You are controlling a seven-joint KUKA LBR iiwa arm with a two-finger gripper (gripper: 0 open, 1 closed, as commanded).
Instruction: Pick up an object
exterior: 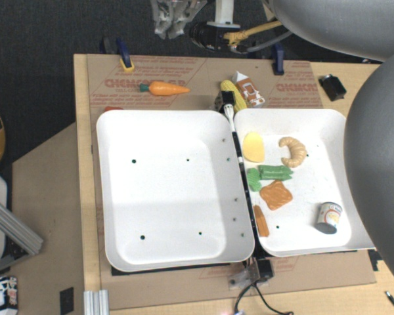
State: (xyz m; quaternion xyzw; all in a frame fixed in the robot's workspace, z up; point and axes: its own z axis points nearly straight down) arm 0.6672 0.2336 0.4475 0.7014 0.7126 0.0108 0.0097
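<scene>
Though crowded right, croissant (293, 151) beside pepper (274, 172).

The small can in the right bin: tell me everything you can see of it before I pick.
The small can lies tipped on its side in the right bin, near the bin's front right corner. It looks like metal, with a pale label bearing orange marks and a dark grey end facing the camera. It rests on the bin floor, apart from the other items, with nothing touching it.

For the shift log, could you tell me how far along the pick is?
Nothing looks done yet: the croissant, can, yellow piece and green piece all lie in the right bin. Only the arm is visible, at the right, with nothing seen in hand. The whole pick remains.
</scene>
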